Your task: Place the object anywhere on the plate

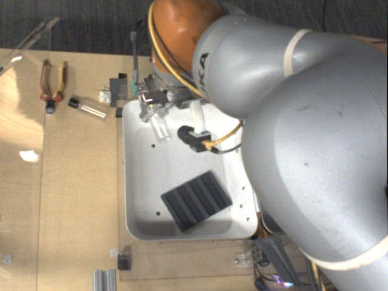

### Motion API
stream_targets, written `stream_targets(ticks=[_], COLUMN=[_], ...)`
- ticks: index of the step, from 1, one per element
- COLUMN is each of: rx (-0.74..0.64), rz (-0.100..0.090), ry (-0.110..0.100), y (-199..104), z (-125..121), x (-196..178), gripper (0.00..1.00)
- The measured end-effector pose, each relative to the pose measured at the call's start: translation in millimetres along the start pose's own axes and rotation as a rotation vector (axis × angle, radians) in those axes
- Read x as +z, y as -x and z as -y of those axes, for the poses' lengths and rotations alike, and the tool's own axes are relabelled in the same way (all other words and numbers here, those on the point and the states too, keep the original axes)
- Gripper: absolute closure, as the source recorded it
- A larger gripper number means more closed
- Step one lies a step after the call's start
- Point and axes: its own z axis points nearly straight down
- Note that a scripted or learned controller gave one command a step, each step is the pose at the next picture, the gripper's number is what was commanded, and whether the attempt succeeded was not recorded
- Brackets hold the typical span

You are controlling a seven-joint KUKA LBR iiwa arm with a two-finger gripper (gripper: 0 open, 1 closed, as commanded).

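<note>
A black ribbed rectangular object lies flat and skewed on the floor of the white bin, near its front edge. My gripper hangs over the far end of the same bin, well behind the black object and apart from it. A black connector with a yellowish cable sits just below the wrist. The big grey arm with its orange band covers the right side of the bin and everything to the right of it.
On the wooden bench left of the bin lie red-handled pliers, a small clear tube with a black cap and some small fittings. A small black block sits by the bin's front left corner.
</note>
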Motion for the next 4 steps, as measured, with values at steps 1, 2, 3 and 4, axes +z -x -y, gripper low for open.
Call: stream_targets(ticks=[1,2,3,4], rx=[-0.001,0.262,0.257,-0.247], rz=[0.0,0.0,-0.002,-0.001], ry=[0.0,-0.003,-0.005,0.0], y=[-0.2,8.2,5.9,14.7], z=[0.0,-6.4,-6.9,-6.3], x=[0.1,94.2,81.5,55.6], gripper=[0.0,0.0,1.0,1.0])
